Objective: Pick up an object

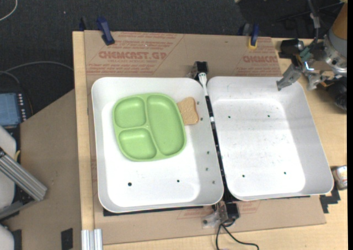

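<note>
Tool point(288, 80) first: it is seen at the upper right of the camera view, poised over the far right corner of the right bin point(309, 149). Nothing is gripped by it. Whether it is spread wide or drawn narrow cannot be told, since it is small and partly blurred against the clutter behind it. Its grey tip is pointed down and to the left, toward the bin's rim.

2 shallow white bins are laid side by side on the worktop point(83, 133), which is covered by a brown cardboard sheet point(132, 53) printed with red lettering. The sheet is held at its far edge by a blue clamp point(105, 31) on the left and a second clamp point(253, 36), blue and yellow, on the right.

In the left bin point(105, 177), a green divided plate point(149, 127) with 3 compartments is found, lying flat in the far half. Just beside its right edge, touching or nearly so, a small tan piece resembling a slice of toast point(189, 111) is seen, near the wall that is shared with the right bin.

The plate and the toast are well apart from the tool, with the divide between the bins lying in between. A black cable point(229, 235) is trailed off the near edge of the worktop.
</note>
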Robot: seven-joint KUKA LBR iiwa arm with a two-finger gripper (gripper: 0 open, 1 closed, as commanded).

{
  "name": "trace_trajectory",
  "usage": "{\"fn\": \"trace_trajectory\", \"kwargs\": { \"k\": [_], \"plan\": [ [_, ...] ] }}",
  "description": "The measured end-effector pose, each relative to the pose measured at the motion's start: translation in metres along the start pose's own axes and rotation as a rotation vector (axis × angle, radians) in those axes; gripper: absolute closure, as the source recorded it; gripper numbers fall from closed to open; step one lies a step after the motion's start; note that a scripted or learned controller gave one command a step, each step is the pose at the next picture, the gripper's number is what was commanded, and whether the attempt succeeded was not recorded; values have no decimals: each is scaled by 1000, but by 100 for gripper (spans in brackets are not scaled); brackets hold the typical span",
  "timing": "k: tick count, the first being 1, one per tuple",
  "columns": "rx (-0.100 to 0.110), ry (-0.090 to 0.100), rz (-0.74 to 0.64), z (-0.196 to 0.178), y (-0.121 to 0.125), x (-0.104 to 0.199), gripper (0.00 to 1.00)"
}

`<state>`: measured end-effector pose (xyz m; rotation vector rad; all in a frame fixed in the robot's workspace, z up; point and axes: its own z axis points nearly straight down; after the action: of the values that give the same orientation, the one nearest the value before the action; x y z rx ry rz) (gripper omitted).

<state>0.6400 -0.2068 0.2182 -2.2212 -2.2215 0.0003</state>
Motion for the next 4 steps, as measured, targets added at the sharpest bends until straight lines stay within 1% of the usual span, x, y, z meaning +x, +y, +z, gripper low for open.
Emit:
{"fn": "trace_trajectory", "kwargs": {
  "k": [1, 2, 3, 4],
  "plan": [
    [-22, -5, -6, -181, -17, 44, 0],
    [-23, -7, -1, -330, -51, 47, 0],
    [0, 2, -3, -319, -105, 87, 0],
    [2, 4, -17, -318, -163, 233, 0]
  ]
}}
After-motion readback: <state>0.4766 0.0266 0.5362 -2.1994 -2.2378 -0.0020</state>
